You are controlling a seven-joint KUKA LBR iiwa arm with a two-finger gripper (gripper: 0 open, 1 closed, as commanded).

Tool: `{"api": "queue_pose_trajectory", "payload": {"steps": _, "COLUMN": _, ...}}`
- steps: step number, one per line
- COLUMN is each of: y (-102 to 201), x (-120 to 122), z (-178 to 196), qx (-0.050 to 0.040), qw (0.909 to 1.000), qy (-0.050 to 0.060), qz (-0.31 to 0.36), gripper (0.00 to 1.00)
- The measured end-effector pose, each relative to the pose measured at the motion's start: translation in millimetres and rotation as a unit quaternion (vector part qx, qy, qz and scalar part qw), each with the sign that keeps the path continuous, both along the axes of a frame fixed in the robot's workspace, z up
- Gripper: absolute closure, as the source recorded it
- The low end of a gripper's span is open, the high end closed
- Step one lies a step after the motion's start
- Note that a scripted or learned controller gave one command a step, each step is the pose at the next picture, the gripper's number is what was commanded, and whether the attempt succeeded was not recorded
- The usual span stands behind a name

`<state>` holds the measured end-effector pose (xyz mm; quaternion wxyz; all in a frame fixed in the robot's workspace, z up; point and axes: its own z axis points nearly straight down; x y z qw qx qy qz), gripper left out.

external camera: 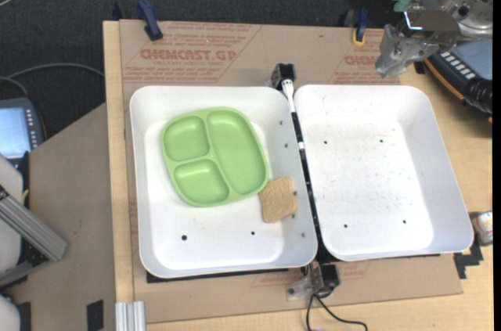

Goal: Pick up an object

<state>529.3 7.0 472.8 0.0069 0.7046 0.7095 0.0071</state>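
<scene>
Your gripper [394, 55] hangs past the right bin's [438, 165] far corner, finger state impossible to tell, leaving the green plate [213, 157] and tan sponge [278, 199] untouched in the left bin [149, 188].

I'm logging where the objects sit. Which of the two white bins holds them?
The left bin: it holds the green divided plate and the tan sponge touching its corner.

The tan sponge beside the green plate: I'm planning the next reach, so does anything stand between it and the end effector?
Nothing visible does. The end effector hangs above the right bin's far edge; the tan sponge lies uncovered in the left bin, touching the green plate on its near right corner.
</scene>
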Motion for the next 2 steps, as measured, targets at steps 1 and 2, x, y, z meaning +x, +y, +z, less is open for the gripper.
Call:
{"api": "queue_pose_trajectory", "payload": {"steps": 1, "y": 86.5, "x": -53.0, "z": -58.9, "qx": 0.0003, "qw": 0.9999, "qy": 0.015, "qz": 0.002, "gripper": 1.0}}
{"api": "queue_pose_trajectory", "payload": {"steps": 2, "y": 84.5, "x": -49.7, "z": -29.3, "qx": 0.0004, "qw": 1.0, "qy": 0.008, "qz": -0.003, "gripper": 1.0}}
